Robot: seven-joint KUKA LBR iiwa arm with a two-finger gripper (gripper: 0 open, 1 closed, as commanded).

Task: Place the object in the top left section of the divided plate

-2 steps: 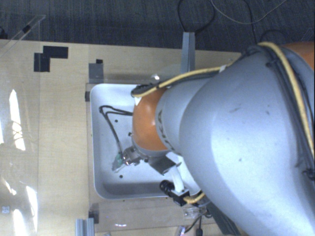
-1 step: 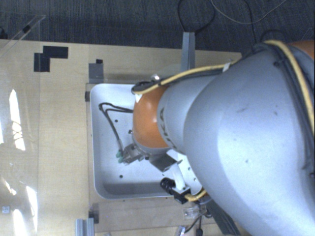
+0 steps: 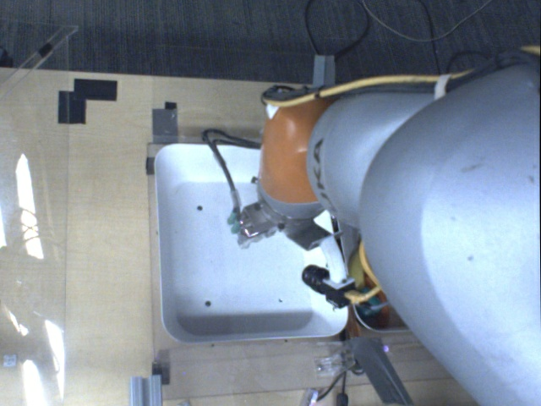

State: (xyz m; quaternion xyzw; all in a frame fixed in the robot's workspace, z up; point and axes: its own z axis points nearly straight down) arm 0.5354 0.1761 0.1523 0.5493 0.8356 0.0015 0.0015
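A: White plastic is most of what I can make out below: the left bin [image 3: 203, 311], shallow and bare along its near wall. The grey arm [image 3: 439, 227] with its orange band [image 3: 287, 159] covers the rest.

B: Where's the claw?

A: Under the wrist, roughly mid-bin, near the small metal fitting [image 3: 251, 225] where the cable ends. It's hidden from this angle, so I cannot tell whether it is parted or closed, or whether it carries anything.

B: And the object? The divided plate?

A: I can't pick out either. Something dark and rounded [image 3: 372, 311] peeks out beneath the arm at the bin's right edge, but I can't say what it is.

B: So how would you do this step well?

A: I'd judge it wise to confirm a hold first, then come down straight over the plate's top left section, low before releasing, clear of the dividers.
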